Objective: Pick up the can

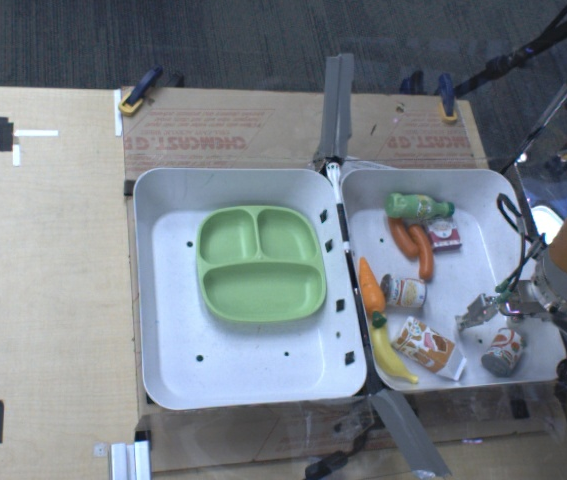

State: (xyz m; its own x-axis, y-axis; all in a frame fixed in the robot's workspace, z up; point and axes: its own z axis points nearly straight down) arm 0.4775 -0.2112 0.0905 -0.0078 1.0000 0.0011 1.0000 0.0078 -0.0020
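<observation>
Can [404,292] lies on its side in the right bin [483,190], near the middle, just right of a carrot [370,286] at the bin's left wall. Below it are a banana [390,354] and a small carton [428,347]. Above it lie two sausages [415,245], a green bottle [418,207] and a small red packet [445,236]. The jaws [485,311] are over the right part of this bin, well right of the can, and they stand apart with nothing between them. A second can [503,351] lies just below them. The left bin [163,298] holds a green tray [260,263].
</observation>
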